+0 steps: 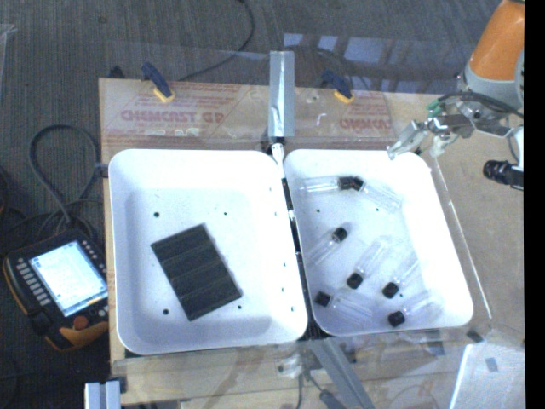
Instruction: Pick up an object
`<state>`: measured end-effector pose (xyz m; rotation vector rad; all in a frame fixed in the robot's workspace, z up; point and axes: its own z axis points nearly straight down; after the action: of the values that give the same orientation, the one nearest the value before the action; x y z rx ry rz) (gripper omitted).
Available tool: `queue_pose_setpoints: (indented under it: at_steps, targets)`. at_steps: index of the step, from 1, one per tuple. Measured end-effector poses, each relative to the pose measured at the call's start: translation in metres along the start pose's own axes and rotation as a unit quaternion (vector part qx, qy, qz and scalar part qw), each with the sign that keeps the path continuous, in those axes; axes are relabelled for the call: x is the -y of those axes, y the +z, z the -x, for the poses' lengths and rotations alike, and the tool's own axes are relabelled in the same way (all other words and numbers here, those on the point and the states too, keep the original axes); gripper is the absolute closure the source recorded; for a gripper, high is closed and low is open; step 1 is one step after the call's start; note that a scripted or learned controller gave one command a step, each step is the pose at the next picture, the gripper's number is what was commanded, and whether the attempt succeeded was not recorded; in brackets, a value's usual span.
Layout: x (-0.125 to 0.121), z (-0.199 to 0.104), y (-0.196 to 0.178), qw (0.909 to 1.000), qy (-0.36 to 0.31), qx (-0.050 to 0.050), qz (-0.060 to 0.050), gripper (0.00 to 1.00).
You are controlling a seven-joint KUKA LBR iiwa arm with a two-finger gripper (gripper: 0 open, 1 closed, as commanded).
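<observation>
Gripper parked off the bin, nothing picked yet.
Gripper (415, 140) hangs above right bin's (443, 196) far corner; can't tell its state, no load seen. Nearest vial (328, 184) lies down-left of it, long axis running across, others lower.

single fixed camera above the bench, angled down, moderate distance, both shallow white plastic bins (128, 228) fully framed, grey-and-orange arm (498, 49) entering from right
</observation>
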<state>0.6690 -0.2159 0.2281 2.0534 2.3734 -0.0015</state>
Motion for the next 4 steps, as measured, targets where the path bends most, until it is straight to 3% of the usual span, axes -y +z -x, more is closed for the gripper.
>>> queue_pose_setpoints:
  at_steps: [1,2,3,4]
  targets:
    - [0.023,-0.022,0.134,0.9998,-0.019,-0.001,0.000,0.00]
    - [0.019,-0.071,0.139,0.9999,-0.013,0.001,0.004,0.00]
    - [0.018,-0.071,0.128,0.9999,-0.013,0.001,0.006,1.00]
    - [-0.010,-0.093,0.032,0.9997,0.024,0.000,-0.001,1.00]
